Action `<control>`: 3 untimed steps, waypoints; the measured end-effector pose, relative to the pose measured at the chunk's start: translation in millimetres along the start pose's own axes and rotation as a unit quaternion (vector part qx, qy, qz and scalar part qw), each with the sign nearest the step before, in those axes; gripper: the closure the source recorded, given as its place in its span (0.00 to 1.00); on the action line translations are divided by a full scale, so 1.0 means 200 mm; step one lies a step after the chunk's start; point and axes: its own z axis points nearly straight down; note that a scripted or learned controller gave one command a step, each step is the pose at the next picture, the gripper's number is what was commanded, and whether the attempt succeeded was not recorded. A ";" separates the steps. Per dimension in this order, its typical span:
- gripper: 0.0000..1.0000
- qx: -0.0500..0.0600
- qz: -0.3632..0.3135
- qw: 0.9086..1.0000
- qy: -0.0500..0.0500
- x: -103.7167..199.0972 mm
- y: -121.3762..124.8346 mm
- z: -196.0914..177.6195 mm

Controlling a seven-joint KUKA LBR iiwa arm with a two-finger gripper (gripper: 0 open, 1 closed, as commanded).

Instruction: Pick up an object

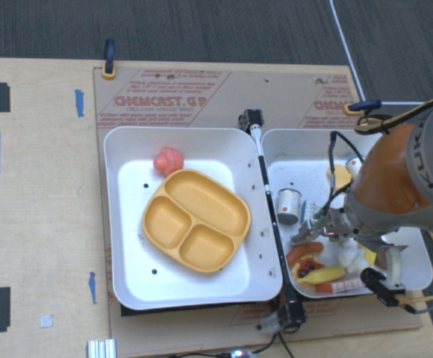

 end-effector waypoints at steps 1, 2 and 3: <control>0.00 0.001 0.000 1.000 0.000 0.00 0.01 0.00; 0.00 -0.001 0.000 1.000 0.000 0.00 0.00 0.00; 1.00 -0.002 0.000 1.000 -0.001 0.00 0.01 -0.05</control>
